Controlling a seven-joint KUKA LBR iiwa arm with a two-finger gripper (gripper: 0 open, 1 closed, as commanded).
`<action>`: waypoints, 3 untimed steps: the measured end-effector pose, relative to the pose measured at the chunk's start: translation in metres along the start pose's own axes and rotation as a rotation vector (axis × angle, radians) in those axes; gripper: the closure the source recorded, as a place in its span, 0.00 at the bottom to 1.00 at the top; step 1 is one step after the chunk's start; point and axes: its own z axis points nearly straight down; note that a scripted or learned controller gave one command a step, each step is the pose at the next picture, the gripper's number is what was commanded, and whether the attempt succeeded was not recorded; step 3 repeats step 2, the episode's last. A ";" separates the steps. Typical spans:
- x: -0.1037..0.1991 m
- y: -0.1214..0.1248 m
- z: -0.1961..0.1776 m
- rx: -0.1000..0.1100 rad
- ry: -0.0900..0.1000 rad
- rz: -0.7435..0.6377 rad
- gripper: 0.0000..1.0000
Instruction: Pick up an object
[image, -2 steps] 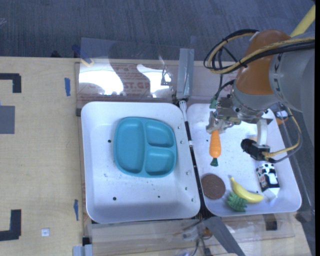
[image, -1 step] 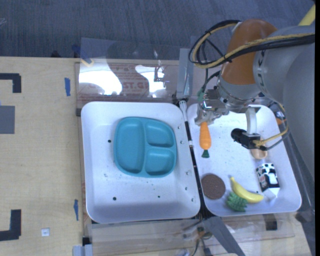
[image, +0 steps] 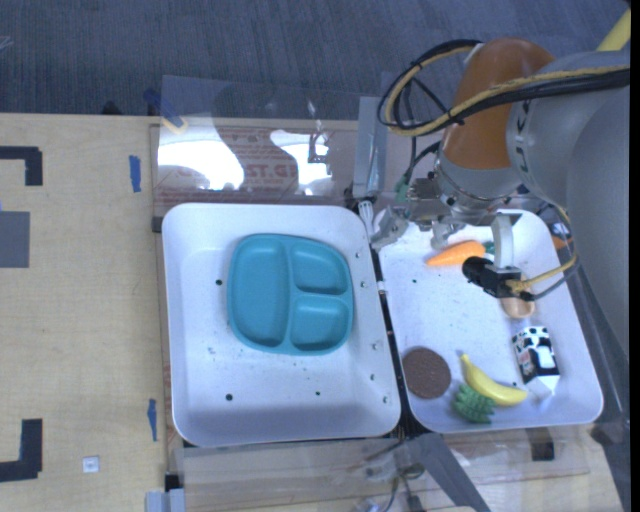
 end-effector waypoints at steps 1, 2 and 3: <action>-0.105 0.027 -0.013 0.000 -0.002 -0.012 0.00; -0.088 0.028 0.061 0.004 0.002 0.052 0.00; -0.088 0.028 0.061 0.004 0.002 0.052 0.00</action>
